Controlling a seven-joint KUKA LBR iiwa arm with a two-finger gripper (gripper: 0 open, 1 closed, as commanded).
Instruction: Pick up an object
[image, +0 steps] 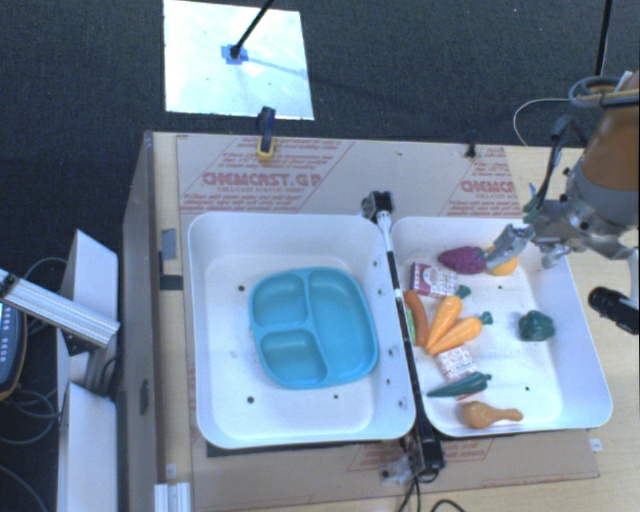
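Jaws (508, 250) of the grey arm hang over the far part of the right shallow white bin (585, 330), just by a small yellow-orange toy piece (505, 266) and a purple toy eggplant (462, 260); whether they are released or clenched, I cannot tell. Left, a blue plastic divided tray (312, 327) lies in the other white bin (225, 270).

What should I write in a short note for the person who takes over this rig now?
Pincer: hangs over the far part of the right bin, close to the purple toy and a yellow piece. Whether it grips anything cannot be told.
Things: carrots, small carton, green toy, dark green vegetable and tan piece lie in the right bin. The blue tray lies in the left bin.
Done: no pick confirmed.
Left: grasp one object and lift it.
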